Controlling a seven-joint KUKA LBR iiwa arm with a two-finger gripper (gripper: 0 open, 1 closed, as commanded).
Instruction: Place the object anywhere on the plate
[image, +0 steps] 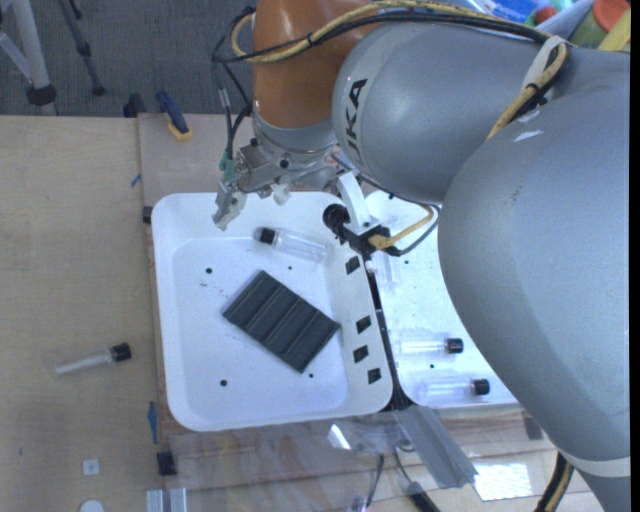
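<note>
Reaches in from the right with the grey arm (470, 130), wrist bent downward, orange band uppermost. Hangs the gripper (228, 208) over the far rim of the left bin (165, 300); cannot tell whether open or closed. Shows "KA" in black on the arm's casing. Leaves the capped clear vial (290, 243) lying in that bin, just beyond the dark ribbed plate (280, 320), not touching it.

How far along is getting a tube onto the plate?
Nothing looks done: no tube lies on the plate. The nearest tube lies beside it in the left bin. The gripper hovers by that bin's far corner, no tube seen in it. Grasp and placing remain.
</note>
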